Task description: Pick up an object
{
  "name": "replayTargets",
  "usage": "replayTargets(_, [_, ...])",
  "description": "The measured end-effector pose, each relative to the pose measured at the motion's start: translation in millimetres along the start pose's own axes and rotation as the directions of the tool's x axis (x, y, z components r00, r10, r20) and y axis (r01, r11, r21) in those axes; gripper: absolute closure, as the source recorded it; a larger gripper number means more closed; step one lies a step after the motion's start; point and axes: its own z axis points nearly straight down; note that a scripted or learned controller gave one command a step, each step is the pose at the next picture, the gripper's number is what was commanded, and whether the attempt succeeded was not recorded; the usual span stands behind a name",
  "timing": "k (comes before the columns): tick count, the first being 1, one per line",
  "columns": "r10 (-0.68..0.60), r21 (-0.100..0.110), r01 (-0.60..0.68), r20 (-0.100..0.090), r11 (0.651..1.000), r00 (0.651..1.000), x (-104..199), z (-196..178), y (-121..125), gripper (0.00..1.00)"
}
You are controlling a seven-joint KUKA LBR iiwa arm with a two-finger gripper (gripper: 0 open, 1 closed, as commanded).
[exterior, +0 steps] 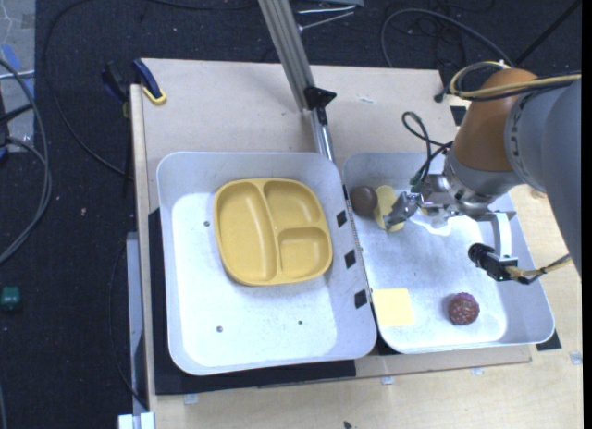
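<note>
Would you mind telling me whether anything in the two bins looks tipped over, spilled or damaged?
Nothing stands out. The yellow tray lies flat in the left bin; the brown ball, yellow square and reddish ball sit apart in the right bin.

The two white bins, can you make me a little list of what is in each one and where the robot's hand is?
left bin: a yellow tray with three compartments
right bin: a brown ball, a pale yellow item, a yellow square, a dark red ball
gripper: low over the right bin, beside the pale yellow item
holding something: too hard to tell
arm: comes in from the right
</note>
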Motion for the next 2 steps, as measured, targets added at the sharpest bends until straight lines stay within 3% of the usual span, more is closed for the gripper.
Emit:
replayTargets(1, [0.000,-0.004,0.000,0.000,1.000,1.000,0,-2,2,0.00])
replayTargets(2, [0.000,-0.012,0.000,0.003,1.000,1.000,-1,-15,4,1.00])
